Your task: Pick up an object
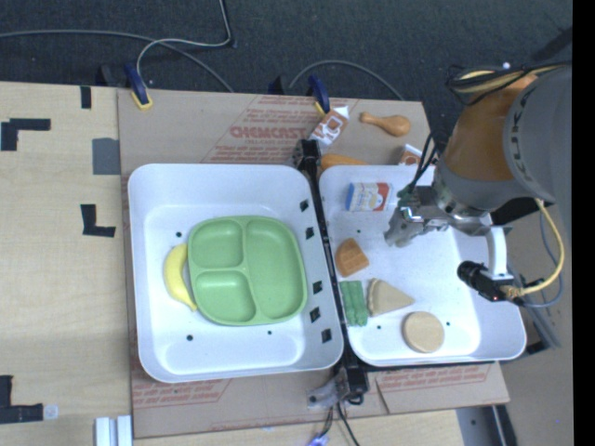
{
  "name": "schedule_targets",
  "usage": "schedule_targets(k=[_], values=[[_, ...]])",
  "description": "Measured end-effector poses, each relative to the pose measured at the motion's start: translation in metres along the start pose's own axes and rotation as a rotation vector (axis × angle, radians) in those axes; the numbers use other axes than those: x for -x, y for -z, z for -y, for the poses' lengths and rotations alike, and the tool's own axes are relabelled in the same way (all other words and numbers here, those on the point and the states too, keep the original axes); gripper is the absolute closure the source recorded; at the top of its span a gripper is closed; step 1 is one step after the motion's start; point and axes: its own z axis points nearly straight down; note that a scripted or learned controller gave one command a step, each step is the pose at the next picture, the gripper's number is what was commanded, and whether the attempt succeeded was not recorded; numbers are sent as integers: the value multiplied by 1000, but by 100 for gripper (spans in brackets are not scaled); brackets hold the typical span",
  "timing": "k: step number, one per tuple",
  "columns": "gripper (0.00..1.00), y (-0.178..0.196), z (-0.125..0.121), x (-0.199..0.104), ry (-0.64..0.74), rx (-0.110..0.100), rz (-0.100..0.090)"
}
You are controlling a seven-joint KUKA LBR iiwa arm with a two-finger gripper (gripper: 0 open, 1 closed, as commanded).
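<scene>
My gripper point(402, 228) hangs over the right bin point(483, 342), in its upper middle part, a little right of the frame's centre. I cannot tell its state from this slant. Nothing shows between its tips, so I claim no hold on anything.

The things I could pick lie in the right bin. A small white carton point(368, 196) with red and blue print sits near the bin's upper left, just up and left of my gripper. An orange-brown chunk point(350, 257) lies by the bin's left wall, below and left of my gripper and apart from it. Lower down, a green block point(353, 303) rests against the same wall, with a tan wedge point(387, 296) just beside it on the right. A round tan disc point(424, 332) lies near the bin's lower edge, right of the wedge.

The left bin point(158, 342) holds a green divided plate point(247, 270) in its middle, and a banana point(177, 275) shows at the plate's left edge, partly under it.

Above the bins, on the brown board point(251, 137) at the upper middle of the frame, lie a tan pear-like piece point(385, 122) and a small printed packet point(327, 126). Cables point(186, 40) run across the dark floor at the top.
</scene>
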Motion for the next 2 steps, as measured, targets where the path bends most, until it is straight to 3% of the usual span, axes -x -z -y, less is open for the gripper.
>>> schedule_targets(k=[1,2], values=[[0,0,0,-1,1,0,-1],[0,-83,2,-11,3,7,-3]])
